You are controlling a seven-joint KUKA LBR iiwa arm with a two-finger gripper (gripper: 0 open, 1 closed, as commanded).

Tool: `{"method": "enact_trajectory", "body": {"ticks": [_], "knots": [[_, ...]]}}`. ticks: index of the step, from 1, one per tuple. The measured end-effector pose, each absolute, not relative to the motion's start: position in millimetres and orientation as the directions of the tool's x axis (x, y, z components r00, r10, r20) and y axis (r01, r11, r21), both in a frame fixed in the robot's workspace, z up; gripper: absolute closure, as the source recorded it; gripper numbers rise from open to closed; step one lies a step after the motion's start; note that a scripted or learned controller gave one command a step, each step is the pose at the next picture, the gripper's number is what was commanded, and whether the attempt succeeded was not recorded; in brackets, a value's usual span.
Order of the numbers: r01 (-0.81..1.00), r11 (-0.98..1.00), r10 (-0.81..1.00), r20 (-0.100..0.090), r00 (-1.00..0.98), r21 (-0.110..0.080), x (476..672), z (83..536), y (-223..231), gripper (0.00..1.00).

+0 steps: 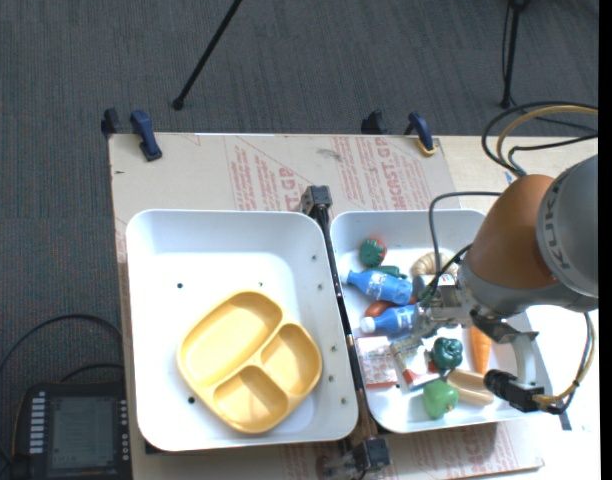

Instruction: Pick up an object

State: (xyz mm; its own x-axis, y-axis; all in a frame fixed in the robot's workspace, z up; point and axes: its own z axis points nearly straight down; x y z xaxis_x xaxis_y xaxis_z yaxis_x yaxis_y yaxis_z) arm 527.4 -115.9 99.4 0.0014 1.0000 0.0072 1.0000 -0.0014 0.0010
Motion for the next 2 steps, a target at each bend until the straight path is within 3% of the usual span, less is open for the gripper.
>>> {"method": "enact_trajectory", "body": {"ticks": [1,2], "knots": [[1.000,0.004,1.000,0.001,-0.004,-0.002,606.7,186.8,-67.6,1.00],[1.000,0.004,1.000,0.000,-0.004,-0.004,606.1,186.0,-68.0,0.00]]}}
